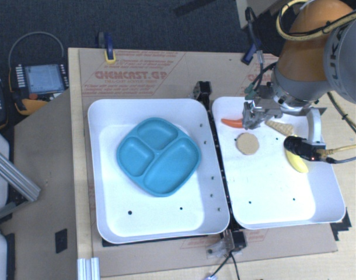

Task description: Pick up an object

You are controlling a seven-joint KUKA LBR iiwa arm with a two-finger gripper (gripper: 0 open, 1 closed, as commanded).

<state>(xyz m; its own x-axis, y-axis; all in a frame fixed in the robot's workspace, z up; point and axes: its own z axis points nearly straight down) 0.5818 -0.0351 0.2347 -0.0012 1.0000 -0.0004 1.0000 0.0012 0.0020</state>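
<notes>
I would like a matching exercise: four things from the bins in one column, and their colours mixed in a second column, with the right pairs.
Things:
1. plate
2. carrot
3. cookie
4. banana

Colours:
a. yellow
b. tan
c. blue
d. orange

Pairs: 1-c, 2-d, 3-b, 4-a
</notes>
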